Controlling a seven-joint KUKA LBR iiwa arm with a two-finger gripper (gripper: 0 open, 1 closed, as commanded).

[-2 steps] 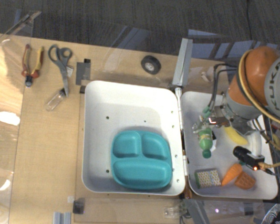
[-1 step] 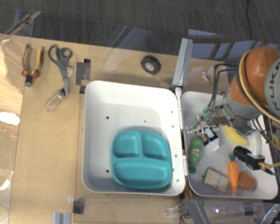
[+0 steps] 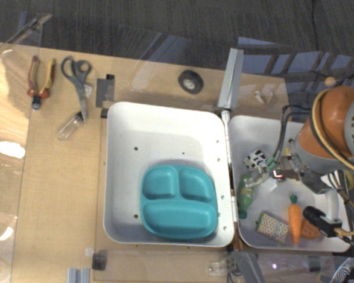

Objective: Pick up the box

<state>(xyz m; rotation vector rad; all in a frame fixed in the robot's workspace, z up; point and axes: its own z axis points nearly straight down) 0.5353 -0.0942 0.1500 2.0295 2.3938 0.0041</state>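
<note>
A toy carrot (image 3: pixel 294 222) lies just beside the small box (image 3: pixel 272 227). The claw (image 3: pixel 270 173) hangs above the right bin (image 3: pixel 248 129); I cannot tell its grip.

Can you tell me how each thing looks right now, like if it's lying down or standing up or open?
teal tray: flat in the left bin, compartments up
scissors: closed, flat on the bench
pliers: closed, flat on the bench
toy carrot: lying in the right bin, green end up
box: lying flat beside the carrot
gripper: low over the right bin
</note>
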